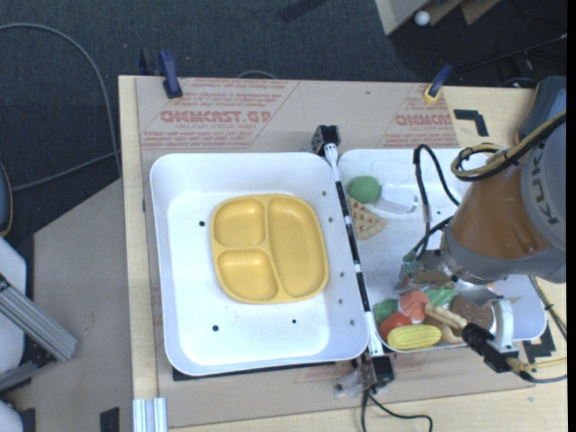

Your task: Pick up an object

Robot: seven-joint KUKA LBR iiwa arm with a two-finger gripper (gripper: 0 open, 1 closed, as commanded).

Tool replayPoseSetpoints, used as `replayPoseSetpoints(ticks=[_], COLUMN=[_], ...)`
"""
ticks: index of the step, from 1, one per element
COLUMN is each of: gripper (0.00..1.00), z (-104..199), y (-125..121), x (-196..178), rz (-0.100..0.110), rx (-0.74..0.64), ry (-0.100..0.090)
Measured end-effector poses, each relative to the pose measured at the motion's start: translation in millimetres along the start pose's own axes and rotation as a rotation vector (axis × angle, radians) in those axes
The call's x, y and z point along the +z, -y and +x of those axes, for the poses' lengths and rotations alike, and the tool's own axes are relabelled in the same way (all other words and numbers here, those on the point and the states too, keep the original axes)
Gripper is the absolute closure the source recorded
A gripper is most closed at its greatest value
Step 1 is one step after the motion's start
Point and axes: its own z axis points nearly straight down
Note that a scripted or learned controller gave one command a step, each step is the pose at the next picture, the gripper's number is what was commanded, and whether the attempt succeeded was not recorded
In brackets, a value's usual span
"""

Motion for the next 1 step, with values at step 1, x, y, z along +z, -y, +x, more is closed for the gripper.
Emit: replayPoseSetpoints(ticks=[1], gripper=[0.00], z=[0.0], y=[0.1], x=[0.1], rz=[0.000], rx=[0.000], ry=[0.000])
